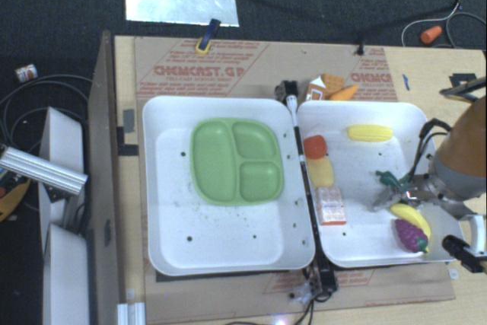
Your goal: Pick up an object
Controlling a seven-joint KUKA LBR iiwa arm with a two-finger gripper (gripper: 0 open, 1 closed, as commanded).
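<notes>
The right bin (pixel 358 255) holds several small objects. A yellow corn cob (pixel 370 133) lies at its back. A red piece (pixel 315 146) and a yellow piece (pixel 320 172) sit against its left wall, with a white and pink packet (pixel 331 205) just in front of them. Near the front right corner a yellow banana (pixel 411 217) lies beside a purple grape bunch (pixel 411 237). My gripper (pixel 391 192) is low in this bin, just left of and behind the banana. A small green item (pixel 389 180) sits right at its tip; whether it is gripped is unclear.
The left bin (pixel 163 240) bears a green divided plate (pixel 236 161). An orange carrot toy (pixel 344 93) and a small box (pixel 317 93) lie on the cardboard behind the right bin. The arm's wrist (pixel 460 164) overhangs the right bin's right wall.
</notes>
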